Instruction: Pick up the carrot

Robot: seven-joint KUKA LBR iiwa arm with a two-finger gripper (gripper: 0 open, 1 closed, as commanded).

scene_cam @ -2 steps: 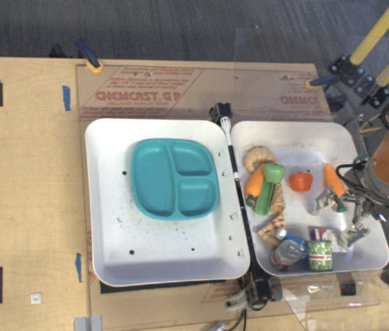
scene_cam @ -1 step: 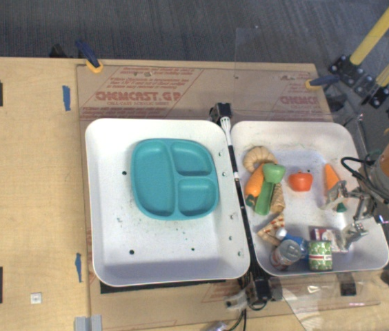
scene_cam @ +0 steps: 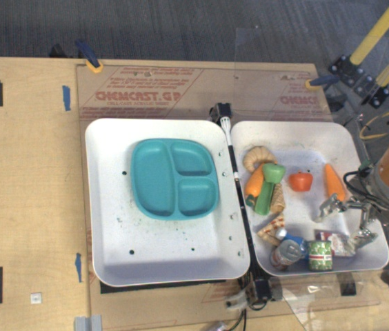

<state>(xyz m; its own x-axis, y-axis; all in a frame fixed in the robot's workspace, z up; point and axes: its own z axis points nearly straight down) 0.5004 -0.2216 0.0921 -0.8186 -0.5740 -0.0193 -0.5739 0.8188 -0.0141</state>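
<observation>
Arm pokes in low from the right, gripper [scene_cam: 348, 219] fingers spread wide, carrot [scene_cam: 333, 181] just above one fingertip.

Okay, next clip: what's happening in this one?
A KUKA arm reaches in from the right over the right bin, its open gripper just below the carrot without holding it. The carrot lies near the bin's right side, beside a small tomato. The left bin holds a teal divided plate.
</observation>
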